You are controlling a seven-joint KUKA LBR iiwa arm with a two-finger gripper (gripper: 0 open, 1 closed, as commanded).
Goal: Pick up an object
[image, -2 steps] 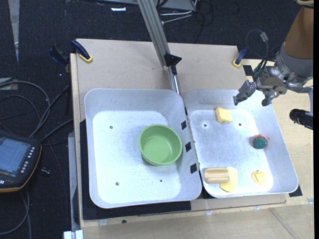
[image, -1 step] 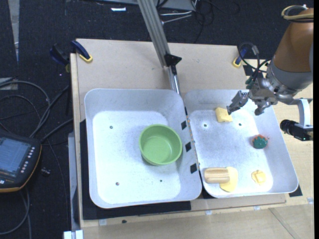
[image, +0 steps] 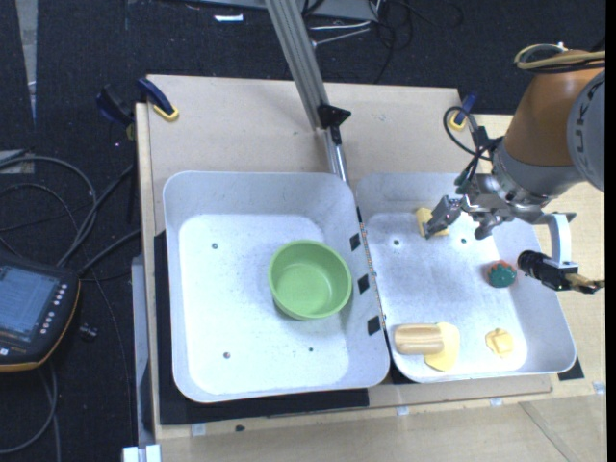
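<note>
Because the gripper [image: 466,217] hangs with its two fingers spread open and nothing between them, it has not got hold of anything. One finger sits right by a small yellow piece [image: 425,218] near the back of the right bin [image: 568,354], so if the fingers shut from there they may just push the piece away or pinch only its edge and drop it. Other things could be picked too: a teal ball [image: 500,275], a tan block [image: 418,339] and a green bowl [image: 309,279].

left bin [image: 192,200]: bowl [image: 310,279] inside | right bin [image: 539,349]: ball [image: 500,275] behind two blocks [image: 419,339] [image: 499,342] at front
</note>
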